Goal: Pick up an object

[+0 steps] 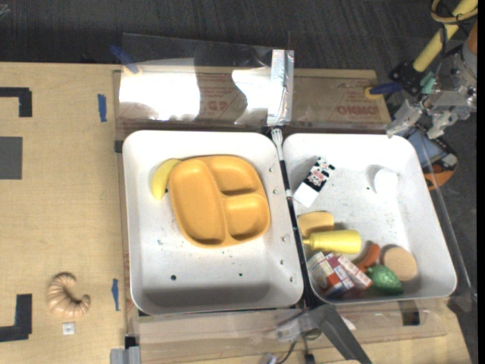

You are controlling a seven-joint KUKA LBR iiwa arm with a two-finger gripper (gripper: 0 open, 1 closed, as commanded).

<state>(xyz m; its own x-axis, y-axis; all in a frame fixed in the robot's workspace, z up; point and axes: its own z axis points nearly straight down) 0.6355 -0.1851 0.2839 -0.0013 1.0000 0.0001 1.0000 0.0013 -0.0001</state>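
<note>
We judge the task barely begun: the yellow bottle (333,241) lies untouched in the right bin (424,203), among a box (339,271), a cookie (399,262) and a card (317,179), well below and left of the pincer (439,101). Whether the pincer is open we cannot tell.

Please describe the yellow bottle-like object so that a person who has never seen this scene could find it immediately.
Look in the right white bin, at the cluster of items along its near edge. The yellow bottle lies on its side at the cluster's left, just below a tan bread-like piece and above a small printed box. It is the only long, bright yellow item there.
</note>
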